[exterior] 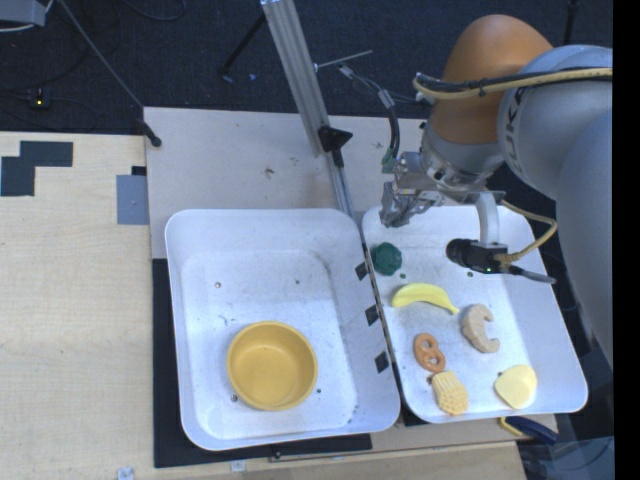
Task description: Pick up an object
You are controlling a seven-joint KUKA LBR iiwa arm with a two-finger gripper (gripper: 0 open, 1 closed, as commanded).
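Note:
My gripper (398, 211) hangs over the far left corner of the right bin (545, 268), with nothing visibly in it. Just below it a dark green round object (386, 258) lies against the bin's left wall. Toward the near side lie a yellow banana (424, 296), a tan curved piece (480, 328), an orange pretzel (428, 351), a yellow corn cob (450, 393) and a flat yellow piece (515, 385).
The left bin (200, 268) holds a yellow bowl (271, 365) near its front. A slanted metal rail (305, 88) rises behind the divide between the bins. The arm's grey body (570, 138) covers the right bin's far right side.

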